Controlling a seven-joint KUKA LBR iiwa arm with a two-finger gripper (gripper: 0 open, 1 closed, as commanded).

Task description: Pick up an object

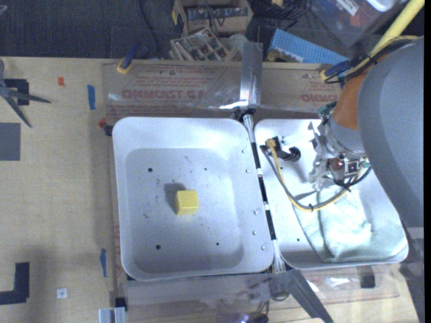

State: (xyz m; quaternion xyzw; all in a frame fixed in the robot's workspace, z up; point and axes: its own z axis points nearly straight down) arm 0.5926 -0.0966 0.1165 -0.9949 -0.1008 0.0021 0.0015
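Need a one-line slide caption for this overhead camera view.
Small yellow cube lies in the left white bin; the grey arm's gripper hangs over the right white bin.

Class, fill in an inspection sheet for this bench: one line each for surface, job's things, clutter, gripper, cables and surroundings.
Surface: wooden bench bearing two white bins, left bin and right bin, side by side.
Job's things: yellow block near the middle of the left bin, lying free.
Clutter: pale cloth in the right bin's near corner.
Gripper: gripper over the right bin, far from the block; nothing seen between it and the block.
Cables: yellow and black cables looping across the right bin from the wrist.
Surroundings: cardboard behind the bins; boxes and wires on the floor beyond; blue tape marks on the bench.
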